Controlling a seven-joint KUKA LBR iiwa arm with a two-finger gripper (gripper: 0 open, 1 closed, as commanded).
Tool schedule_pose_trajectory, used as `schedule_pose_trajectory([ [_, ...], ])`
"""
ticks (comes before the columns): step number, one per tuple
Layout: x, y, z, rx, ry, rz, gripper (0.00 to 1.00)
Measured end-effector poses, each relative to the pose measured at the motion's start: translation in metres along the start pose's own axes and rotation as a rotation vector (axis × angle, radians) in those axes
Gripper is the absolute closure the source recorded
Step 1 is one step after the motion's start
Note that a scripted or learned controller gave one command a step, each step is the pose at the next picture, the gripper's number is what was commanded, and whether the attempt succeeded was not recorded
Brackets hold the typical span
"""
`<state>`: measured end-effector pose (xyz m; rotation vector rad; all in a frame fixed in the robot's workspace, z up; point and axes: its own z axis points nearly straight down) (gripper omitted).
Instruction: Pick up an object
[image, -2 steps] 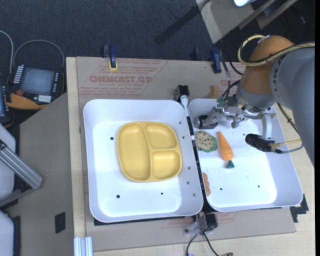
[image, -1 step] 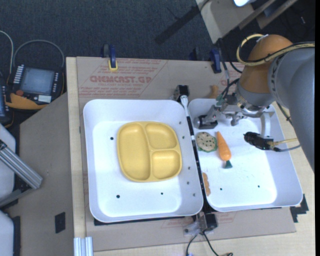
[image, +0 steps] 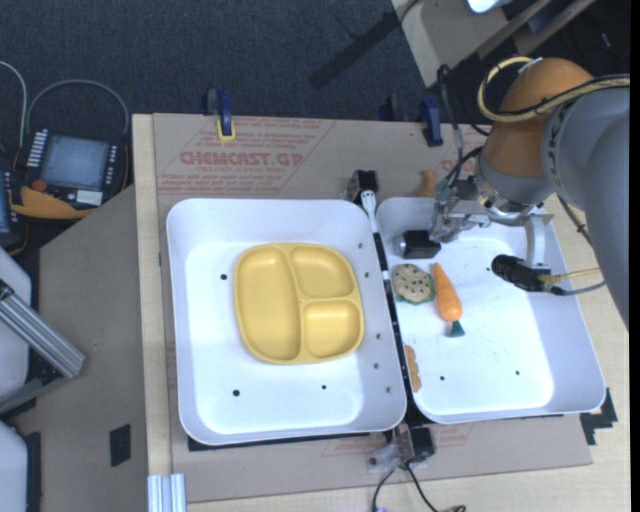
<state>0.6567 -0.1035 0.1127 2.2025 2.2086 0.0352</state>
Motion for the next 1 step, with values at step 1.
schedule_pose_trajectory([
  [1,0.0082,0.0061,-0.0483,0.026,-0.001,0.001,1.00],
])
